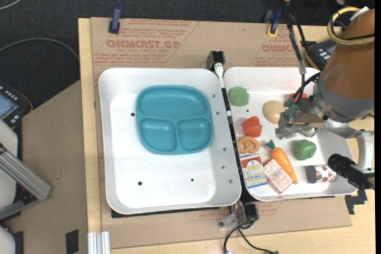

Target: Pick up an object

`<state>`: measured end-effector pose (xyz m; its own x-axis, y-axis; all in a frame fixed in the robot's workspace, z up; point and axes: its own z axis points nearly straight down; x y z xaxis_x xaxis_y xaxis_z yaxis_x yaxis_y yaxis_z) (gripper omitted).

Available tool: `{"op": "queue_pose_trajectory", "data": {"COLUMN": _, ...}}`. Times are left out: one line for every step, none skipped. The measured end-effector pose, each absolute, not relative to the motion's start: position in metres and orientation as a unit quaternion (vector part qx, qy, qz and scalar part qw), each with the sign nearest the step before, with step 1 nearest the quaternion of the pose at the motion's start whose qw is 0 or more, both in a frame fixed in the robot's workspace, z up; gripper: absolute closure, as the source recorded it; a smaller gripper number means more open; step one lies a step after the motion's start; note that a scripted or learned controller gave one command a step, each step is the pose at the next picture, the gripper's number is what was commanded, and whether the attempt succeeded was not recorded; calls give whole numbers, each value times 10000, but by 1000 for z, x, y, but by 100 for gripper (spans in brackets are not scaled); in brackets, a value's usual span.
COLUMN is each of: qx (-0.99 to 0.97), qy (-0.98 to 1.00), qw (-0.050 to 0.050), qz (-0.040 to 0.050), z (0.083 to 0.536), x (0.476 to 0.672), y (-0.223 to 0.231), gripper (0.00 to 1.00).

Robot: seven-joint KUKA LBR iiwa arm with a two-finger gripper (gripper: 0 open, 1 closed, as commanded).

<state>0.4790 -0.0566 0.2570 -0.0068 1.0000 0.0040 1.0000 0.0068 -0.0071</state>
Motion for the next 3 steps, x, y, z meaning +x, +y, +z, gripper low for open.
{"op": "queue_pose_trajectory", "data": {"qx": -7038, "qy": -7104, "qw": 19, "qz": -7, "z": 260, "x": 479, "y": 20, "gripper": 100}}
{"op": "queue_pose_trajectory", "data": {"qx": -7042, "qy": -7100, "qw": -19, "qz": -38, "z": 331, "x": 480, "y": 83, "gripper": 100}}
{"op": "queue_pose_trajectory", "data": {"qx": -7068, "qy": -7074, "qw": -43, "qz": -60, "z": 438, "x": 480, "y": 71, "gripper": 100}}
